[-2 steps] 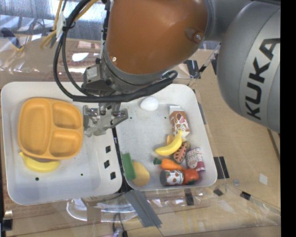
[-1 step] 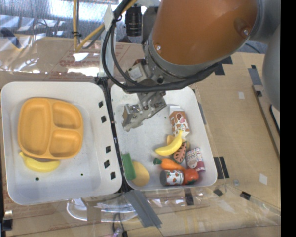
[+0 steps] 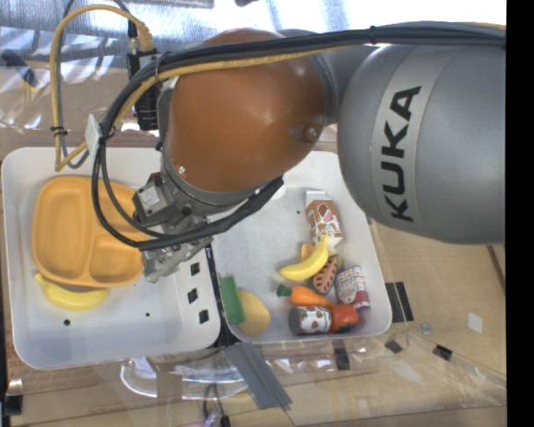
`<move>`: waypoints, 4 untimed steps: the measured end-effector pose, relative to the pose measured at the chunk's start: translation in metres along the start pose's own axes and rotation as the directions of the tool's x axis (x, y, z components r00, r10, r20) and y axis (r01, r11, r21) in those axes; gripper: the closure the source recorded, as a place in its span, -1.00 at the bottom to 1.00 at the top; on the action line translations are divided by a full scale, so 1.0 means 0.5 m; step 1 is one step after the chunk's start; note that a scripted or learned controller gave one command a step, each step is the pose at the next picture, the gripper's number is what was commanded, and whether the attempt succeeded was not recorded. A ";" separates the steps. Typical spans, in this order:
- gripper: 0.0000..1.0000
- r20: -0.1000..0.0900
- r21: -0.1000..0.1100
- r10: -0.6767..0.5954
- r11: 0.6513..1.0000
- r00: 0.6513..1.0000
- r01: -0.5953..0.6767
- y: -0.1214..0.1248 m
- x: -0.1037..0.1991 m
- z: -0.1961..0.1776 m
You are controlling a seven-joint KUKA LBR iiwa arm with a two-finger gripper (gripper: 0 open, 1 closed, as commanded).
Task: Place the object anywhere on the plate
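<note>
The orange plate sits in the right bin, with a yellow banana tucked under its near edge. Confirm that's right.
Not quite. The camera view shows the orange plate in the left bin, not the right one. The rest holds: a yellow banana is tucked under its near edge.

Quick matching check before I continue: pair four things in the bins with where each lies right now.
Things:
1. orange plate
2. banana
3. yellow piece
4. hand

Places:
A. right bin, among the toy foods
B. left bin, upper left part
C. above the plate's right edge, near the divider between the bins
D. tucked under the plate's lower edge

Pairs: 1-B, 2-A, 3-D, 4-C
</note>
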State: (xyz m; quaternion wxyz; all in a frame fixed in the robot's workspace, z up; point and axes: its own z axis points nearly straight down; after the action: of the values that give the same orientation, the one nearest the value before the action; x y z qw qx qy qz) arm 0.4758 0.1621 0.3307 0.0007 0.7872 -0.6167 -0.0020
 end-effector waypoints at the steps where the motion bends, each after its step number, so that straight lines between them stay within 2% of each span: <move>1: 1.00 0.000 0.010 0.325 0.946 0.946 -0.325 0.038 0.169 -0.153; 2: 1.00 0.000 0.000 0.216 0.976 0.976 -0.216 0.013 0.063 0.068; 3: 1.00 -0.001 0.010 0.155 0.988 0.988 -0.155 -0.145 0.142 -0.127; 4: 1.00 -0.002 0.003 -0.220 0.976 0.976 0.220 -0.044 0.037 -0.116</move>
State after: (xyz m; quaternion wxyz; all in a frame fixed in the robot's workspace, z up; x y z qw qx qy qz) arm 0.5018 0.1491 0.3883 0.0000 0.8506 -0.5258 -0.0003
